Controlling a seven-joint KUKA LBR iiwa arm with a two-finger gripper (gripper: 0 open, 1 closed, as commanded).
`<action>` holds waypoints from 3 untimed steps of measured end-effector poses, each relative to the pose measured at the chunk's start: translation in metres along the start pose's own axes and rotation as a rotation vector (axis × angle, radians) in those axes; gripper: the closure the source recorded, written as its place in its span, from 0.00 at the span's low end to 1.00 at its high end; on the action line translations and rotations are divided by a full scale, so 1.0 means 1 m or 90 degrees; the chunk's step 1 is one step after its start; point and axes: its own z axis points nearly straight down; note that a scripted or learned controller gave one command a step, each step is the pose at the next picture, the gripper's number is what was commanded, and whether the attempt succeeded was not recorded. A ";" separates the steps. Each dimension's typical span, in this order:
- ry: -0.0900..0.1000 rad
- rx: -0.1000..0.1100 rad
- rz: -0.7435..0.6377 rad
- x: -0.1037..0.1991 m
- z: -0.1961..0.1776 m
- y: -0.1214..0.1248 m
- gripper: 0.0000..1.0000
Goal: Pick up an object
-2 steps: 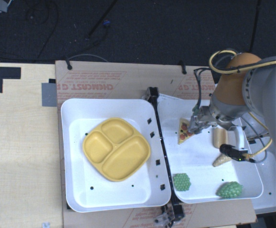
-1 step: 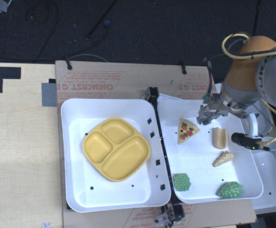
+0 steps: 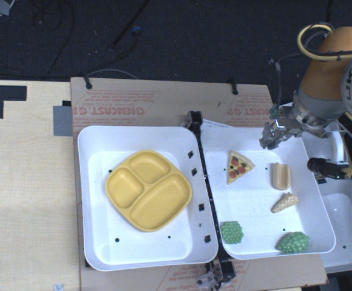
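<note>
The right bin (image 3: 258, 250) holds a pizza slice (image 3: 238, 166), a tan bread roll (image 3: 280, 176), a pale cone-shaped piece (image 3: 284, 202), a green broccoli (image 3: 231, 231) and a bunch of green grapes (image 3: 293, 242). My gripper (image 3: 271, 137) hangs over the far right corner of this bin, above and to the right of the pizza slice and just beyond the roll. Nothing shows between its tips. The arm (image 3: 328, 71) comes in from the upper right.
The left bin (image 3: 97, 162) carries a yellow divided plate (image 3: 149, 190). A black divider (image 3: 201, 187) runs between the two bins. Cardboard lies under both bins, and a wooden bench top (image 3: 24, 187) extends to the left.
</note>
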 end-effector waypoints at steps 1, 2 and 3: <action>0.001 0.003 -0.001 0.050 -0.001 -0.009 1.00; 0.001 0.003 -0.001 0.100 -0.002 -0.021 1.00; 0.002 0.004 -0.002 0.152 -0.011 -0.051 1.00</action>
